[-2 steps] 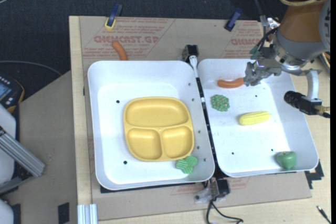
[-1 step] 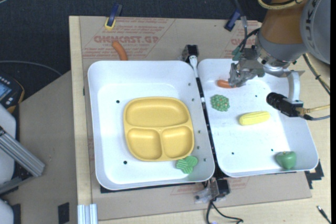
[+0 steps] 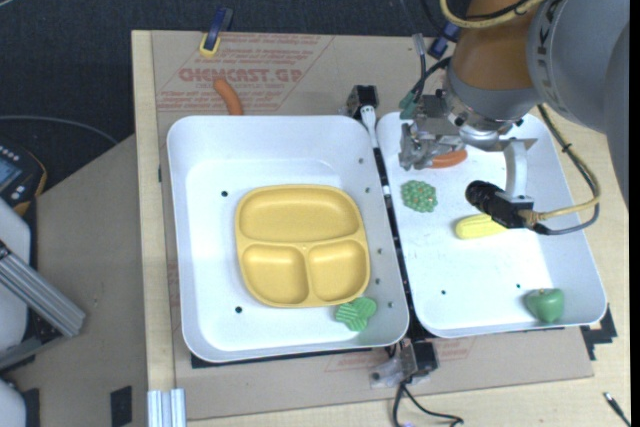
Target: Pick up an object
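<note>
Take the yellow divided plate (image 3: 300, 245) as your marker: it lies in the middle of the left bin (image 3: 195, 215), and a small green ridged piece (image 3: 354, 313) touches its lower right corner. Up and left of the plate, outside the bin on the counter (image 3: 160, 115), you have an orange sausage-shaped piece (image 3: 229, 96) and, further up at the counter's edge, a blue and yellow clip (image 3: 214, 32). To the right of the plate, across the rims where the bins meet, the right bin (image 3: 480, 300) holds a green bumpy ball (image 3: 419, 195), with a yellow piece (image 3: 479, 226) further right and a green pepper-like piece (image 3: 545, 304) near that bin's lower right corner. The gripper (image 3: 425, 150) hangs just above the green ball, up and right of the plate, and an orange piece (image 3: 450, 156) shows right at its tip. You cannot tell from this angle how the fingers stand, nor whether that orange piece is between them.
</note>
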### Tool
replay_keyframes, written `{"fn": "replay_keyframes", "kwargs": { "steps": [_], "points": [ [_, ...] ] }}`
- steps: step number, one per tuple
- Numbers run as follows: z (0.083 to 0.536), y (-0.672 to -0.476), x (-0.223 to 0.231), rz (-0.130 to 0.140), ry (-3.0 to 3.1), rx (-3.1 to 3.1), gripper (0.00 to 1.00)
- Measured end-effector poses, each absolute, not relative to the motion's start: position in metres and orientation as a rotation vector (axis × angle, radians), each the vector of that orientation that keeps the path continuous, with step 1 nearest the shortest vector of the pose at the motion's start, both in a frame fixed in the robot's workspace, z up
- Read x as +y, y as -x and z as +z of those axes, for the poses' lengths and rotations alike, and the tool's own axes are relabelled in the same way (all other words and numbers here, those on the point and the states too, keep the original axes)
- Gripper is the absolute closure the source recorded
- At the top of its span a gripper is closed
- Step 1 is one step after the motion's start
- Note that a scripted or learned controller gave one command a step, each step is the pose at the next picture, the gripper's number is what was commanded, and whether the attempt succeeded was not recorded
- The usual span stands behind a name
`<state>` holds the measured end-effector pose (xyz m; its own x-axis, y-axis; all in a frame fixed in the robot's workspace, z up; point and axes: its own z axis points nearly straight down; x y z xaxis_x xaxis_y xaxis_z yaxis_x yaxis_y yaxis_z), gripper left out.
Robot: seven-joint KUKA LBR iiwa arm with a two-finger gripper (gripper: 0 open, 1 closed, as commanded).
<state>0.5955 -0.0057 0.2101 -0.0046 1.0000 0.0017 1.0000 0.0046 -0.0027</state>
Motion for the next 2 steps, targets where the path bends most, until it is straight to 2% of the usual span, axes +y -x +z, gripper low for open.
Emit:
{"fn": "replay_keyframes", "kwargs": {
  "steps": [1,2],
  "points": [
    [0.230,-0.588,0.024,-0.004,2.219,-2.226,1.00],
    [0.216,-0.597,0.020,0.001,2.222,-2.221,1.00]
  ]
}}
